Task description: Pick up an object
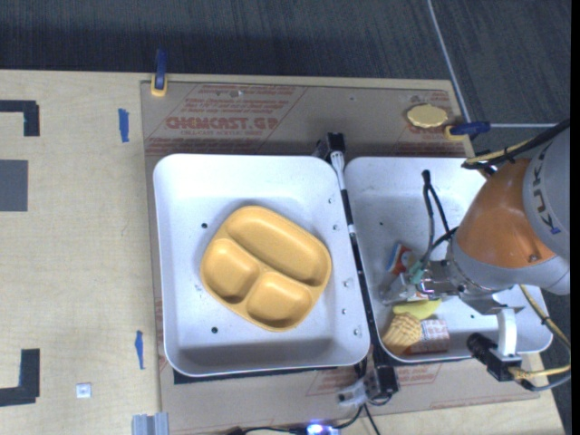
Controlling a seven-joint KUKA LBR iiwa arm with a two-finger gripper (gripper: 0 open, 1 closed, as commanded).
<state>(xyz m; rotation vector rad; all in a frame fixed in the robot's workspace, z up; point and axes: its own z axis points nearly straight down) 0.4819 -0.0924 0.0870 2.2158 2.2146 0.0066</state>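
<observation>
A smooth, glossy yellow plastic tray (265, 266) with three rounded compartments lies upside down in the left white bin (181, 198) on the wooden desk (72, 243). In the right white bin (381, 188), the grey arm with its orange band (498, 229) hangs over a small heap: a waffle-textured yellow piece (401, 332), a printed packet (434, 333) and red and blue bits (400, 259), hard to identify. The gripper (419, 284) sits low among them, largely hidden by the arm; whether it is apart or together cannot be told.

Dark carpet floor (272, 16) beyond pale wooden bench (72, 243); even lighting.
</observation>
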